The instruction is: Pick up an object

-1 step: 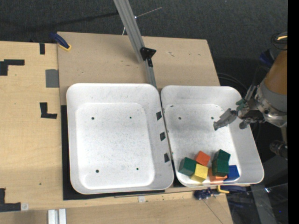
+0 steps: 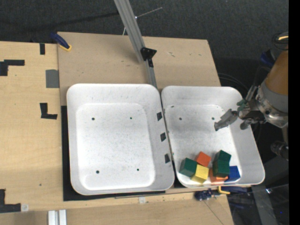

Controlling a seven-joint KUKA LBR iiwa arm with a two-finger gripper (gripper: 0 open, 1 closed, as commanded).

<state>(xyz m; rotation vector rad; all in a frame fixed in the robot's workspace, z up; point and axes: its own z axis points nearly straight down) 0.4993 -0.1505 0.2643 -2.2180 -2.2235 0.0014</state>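
Observation:
Several small blocks lie huddled at the near end of the right bin (image 2: pixel 187 102): a green cube (image 2: pixel 188 167), an orange one (image 2: pixel 203 159), a yellow one (image 2: pixel 201 173), a taller dark green block (image 2: pixel 222 162) and a blue one (image 2: pixel 233 173). My gripper (image 2: pixel 232 124) hangs over the right side of this bin, above and behind the blocks and apart from them. It is open, with nothing between its fingers (image 2: pixel 222 122). The arm's orange band (image 2: pixel 281 76) shows at the right edge.
The left bin (image 2: pixel 75 125) stands beside the right one, sharing a middle rim. A slanted metal bar (image 2: pixel 133 25) runs down from the top to the bins' far junction. The wooden bench (image 2: pixel 28 102) extends left, with black tape marks.

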